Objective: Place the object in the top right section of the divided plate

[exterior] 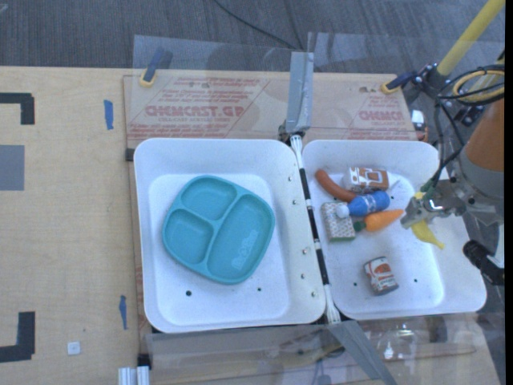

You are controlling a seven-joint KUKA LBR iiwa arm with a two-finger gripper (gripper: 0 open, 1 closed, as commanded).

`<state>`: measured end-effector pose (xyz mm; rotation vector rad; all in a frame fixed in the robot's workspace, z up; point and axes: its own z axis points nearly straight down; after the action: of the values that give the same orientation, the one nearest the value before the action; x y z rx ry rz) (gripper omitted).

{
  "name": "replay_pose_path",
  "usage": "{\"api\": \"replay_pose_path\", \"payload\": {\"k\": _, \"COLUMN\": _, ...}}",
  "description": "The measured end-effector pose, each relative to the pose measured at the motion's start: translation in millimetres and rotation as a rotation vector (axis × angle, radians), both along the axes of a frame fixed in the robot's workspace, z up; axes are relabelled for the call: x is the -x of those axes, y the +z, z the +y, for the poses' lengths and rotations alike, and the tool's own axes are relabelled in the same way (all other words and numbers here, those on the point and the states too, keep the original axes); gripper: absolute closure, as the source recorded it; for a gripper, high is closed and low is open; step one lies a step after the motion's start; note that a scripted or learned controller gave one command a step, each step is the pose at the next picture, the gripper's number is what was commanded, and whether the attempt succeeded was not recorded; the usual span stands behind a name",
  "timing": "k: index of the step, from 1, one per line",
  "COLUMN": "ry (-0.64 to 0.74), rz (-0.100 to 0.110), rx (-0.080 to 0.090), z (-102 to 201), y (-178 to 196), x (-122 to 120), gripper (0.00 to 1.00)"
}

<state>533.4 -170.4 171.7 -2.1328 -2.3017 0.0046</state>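
Note:
The teal divided plate (219, 228) lies in the left bin (160, 295), with two small sections on its left side and one large section on its right. My gripper (423, 213) hangs over the right side of the right bin (457, 291). A yellow object (426, 233) pokes out from just under the gripper, and its upper part is hidden by the gripper. An orange carrot (383, 220) lies immediately left of the gripper.
The right bin also holds a red sausage (331, 184), a small brown-and-white carton (366, 178), a blue bottle (365, 205), a speckled square block (338, 221) and a small red-and-white box (381, 275). Cables and a yellow pole (473, 26) sit at the far right.

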Motion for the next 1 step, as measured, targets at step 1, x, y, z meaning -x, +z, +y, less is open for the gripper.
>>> {"api": "replay_pose_path", "payload": {"k": 1, "ry": -0.014, "rz": -0.001, "rx": 0.001, "z": 67.7, "y": 17.6, "x": -30.2, "gripper": 1.00}}
